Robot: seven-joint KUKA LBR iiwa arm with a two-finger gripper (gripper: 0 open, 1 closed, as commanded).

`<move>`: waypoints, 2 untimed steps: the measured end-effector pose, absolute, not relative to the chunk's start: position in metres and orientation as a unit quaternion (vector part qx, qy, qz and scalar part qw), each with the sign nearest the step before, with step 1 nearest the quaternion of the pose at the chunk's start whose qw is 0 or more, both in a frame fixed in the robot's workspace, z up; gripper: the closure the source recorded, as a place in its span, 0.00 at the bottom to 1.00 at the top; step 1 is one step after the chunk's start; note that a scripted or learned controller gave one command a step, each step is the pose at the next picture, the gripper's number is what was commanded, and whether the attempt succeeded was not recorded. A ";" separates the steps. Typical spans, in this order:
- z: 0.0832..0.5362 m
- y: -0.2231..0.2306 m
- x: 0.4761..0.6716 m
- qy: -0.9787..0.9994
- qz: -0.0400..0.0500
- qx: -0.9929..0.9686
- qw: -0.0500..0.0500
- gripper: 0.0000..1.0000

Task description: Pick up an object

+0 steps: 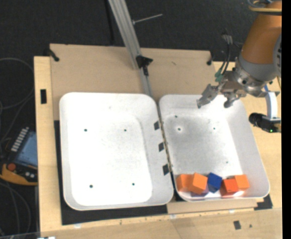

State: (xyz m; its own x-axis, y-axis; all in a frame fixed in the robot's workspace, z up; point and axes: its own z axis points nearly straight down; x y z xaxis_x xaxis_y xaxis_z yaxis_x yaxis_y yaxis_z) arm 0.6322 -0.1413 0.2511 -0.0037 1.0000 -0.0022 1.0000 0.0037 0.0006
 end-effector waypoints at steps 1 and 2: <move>0.109 -0.097 0.625 0.709 -0.002 0.705 -0.003 0.00; 0.123 -0.173 0.642 0.705 0.000 0.709 0.004 0.00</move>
